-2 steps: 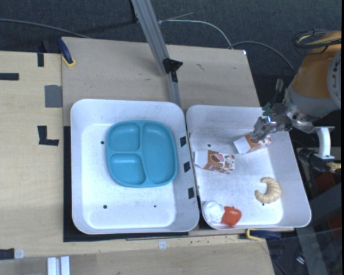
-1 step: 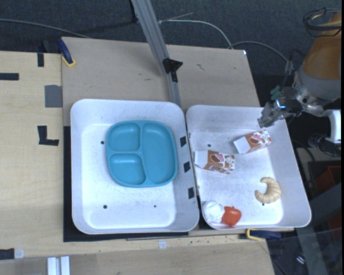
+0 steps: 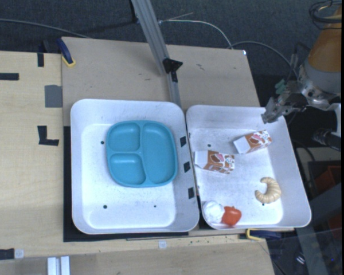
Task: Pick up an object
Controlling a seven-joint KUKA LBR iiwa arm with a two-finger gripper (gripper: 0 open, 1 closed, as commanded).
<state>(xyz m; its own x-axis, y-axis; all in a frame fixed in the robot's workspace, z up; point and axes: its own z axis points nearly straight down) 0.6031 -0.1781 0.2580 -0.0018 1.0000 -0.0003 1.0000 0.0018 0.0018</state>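
1. We see the gripper (image 3: 271, 114) at the right bin's (image 3: 292, 171) far right rim — whether it is open or closed, we cannot tell.
2. Inside lie two cartons (image 3: 252, 141) (image 3: 216, 161), a croissant (image 3: 268, 189) and a tomato (image 3: 231, 215).
3. The left bin (image 3: 83, 171) holds a blue plate (image 3: 141, 153).

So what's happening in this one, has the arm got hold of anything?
Nothing is held. The gripper hovers over the upper right rim of the right bin. In that bin lie two small cartons, a croissant and a red and white item. A blue divided plate sits in the left bin.
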